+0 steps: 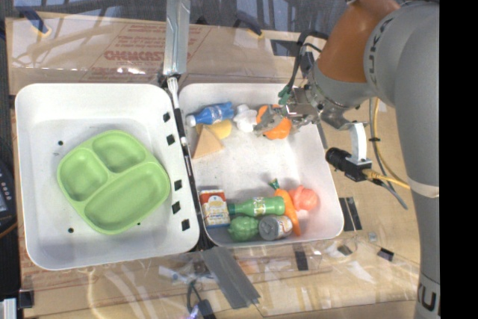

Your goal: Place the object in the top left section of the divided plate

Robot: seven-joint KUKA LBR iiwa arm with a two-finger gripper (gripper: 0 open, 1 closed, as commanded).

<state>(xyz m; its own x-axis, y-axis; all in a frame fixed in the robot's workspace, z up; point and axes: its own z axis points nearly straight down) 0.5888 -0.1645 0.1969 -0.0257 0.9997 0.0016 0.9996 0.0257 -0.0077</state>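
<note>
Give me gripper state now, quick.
Two-finger gripper: over the right white bin, at a small orange object; open or shut cannot be told.

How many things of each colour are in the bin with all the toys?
Some are piled up, so this is my best count.
Orange: 3, orange toy by the gripper, carrot, peach ball
Green: 2, bottle, lump
Blue: 1, bottle
Yellow or tan: 2, wedges
White: 1
Red: 1, box
Silver: 1, can
Total: 11
</note>
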